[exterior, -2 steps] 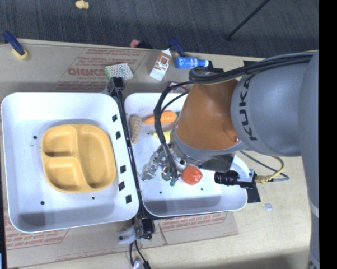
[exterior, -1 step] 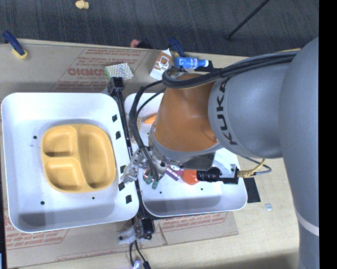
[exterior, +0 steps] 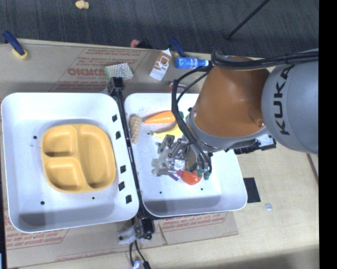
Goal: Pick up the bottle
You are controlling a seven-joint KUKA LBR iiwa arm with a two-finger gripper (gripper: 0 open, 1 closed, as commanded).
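Low in the right bin (exterior: 230,198), the gripper (exterior: 177,161) sits among cluttered items, its grasp impossible to tell, so the bottle looks not yet lifted.

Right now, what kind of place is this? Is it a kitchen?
Probably not a kitchen; it looks like a robot lab or test bench. A big grey and orange arm reaches over two white bins clamped onto cardboard, with a yellow divided plate and toy-like food such as a carrot inside.
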